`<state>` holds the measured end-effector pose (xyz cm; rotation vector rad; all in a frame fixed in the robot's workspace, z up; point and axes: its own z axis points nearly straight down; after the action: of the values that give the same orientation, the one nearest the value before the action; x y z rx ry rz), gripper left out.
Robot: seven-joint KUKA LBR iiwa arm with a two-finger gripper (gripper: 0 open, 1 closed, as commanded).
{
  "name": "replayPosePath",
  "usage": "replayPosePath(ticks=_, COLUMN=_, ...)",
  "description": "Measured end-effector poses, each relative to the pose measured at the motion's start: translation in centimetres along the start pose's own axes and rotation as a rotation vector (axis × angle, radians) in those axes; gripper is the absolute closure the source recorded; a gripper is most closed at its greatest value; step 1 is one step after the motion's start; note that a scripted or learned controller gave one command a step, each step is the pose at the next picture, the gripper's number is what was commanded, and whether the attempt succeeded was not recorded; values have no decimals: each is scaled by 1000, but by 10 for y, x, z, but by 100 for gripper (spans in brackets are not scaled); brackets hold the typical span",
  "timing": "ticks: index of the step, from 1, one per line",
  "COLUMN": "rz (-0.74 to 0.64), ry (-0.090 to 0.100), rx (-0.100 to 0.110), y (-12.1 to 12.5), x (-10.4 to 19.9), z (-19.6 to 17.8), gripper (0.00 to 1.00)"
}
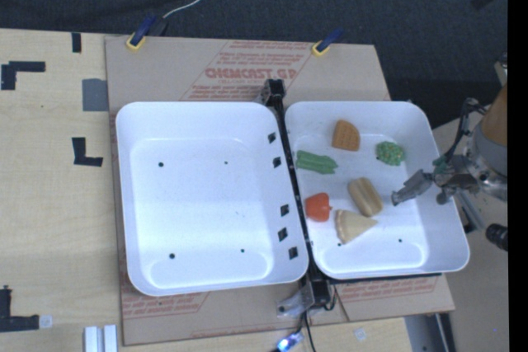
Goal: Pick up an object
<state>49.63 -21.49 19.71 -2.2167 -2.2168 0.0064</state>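
The left bin (198, 194) gives open floor, while five food pieces crowd the right bin (412, 260).

Two white bins (132, 177) (421, 243); five food pieces (all in the right bin): two green (317, 162) (390, 152), one red (318, 206), two tan (346, 136) (365, 196), plus one pale wedge (353, 225).

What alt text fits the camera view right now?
The gripper hovers at the right bin's right side, near a tan roll. That bin also holds a red piece, a green pod, a green floret and two tan wedges.
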Motion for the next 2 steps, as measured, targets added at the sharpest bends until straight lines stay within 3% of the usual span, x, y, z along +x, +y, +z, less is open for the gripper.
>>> replayPosePath(ticks=1, rz=-5, ry=2, rx=3, y=28, x=48, z=46, gripper=0)
replayPosePath(ticks=2, rz=-2, ry=-3, rx=1, y=76, x=64, z=119, gripper=0)
